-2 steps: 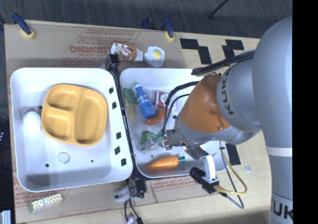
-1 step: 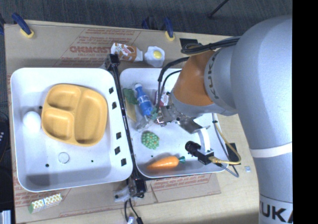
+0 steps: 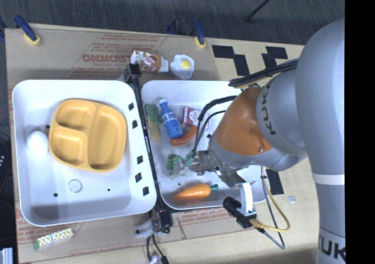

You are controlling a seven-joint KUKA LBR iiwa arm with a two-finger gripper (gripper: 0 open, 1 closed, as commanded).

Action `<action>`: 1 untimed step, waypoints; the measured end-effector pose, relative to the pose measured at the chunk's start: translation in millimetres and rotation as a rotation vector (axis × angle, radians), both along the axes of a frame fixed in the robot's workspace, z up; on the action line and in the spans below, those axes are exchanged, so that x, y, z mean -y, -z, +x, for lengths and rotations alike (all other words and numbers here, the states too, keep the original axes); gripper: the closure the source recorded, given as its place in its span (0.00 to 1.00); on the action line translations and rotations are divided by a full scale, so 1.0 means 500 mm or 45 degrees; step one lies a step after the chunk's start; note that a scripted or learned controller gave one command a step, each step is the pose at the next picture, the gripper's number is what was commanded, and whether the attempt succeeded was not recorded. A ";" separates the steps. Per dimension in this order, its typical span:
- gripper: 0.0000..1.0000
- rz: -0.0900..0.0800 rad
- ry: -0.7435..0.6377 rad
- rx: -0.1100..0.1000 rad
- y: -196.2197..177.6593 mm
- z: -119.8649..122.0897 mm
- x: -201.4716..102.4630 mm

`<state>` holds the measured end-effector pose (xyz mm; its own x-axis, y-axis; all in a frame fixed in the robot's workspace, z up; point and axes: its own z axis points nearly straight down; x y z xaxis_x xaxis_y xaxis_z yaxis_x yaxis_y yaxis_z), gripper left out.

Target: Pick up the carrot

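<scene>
The orange carrot (image 3: pixel 192 192) with a small green top lies on its side near the front edge of the right bin (image 3: pixel 217 88). My gripper (image 3: pixel 197 165) hangs just above and behind it, below the orange wrist band (image 3: pixel 243 131). It is close to the carrot, and nothing shows held in it. The arm's bulk hides the right half of this bin.
A blue bottle (image 3: pixel 170 119), a red carton (image 3: pixel 190 115), an orange sausage (image 3: pixel 186 135) and a green leafy piece (image 3: pixel 175 164) lie behind the gripper. The left bin (image 3: pixel 23 99) holds a yellow divided plate (image 3: pixel 88 134) and a white egg (image 3: pixel 36 143).
</scene>
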<state>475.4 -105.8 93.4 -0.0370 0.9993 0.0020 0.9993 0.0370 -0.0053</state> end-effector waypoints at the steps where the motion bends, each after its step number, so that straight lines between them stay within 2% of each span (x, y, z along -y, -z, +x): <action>1: 0.00 -0.002 0.194 0.002 0.004 0.141 0.018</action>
<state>546.1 -114.8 91.5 0.1153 0.9933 0.0006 0.9933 -0.1153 -0.0040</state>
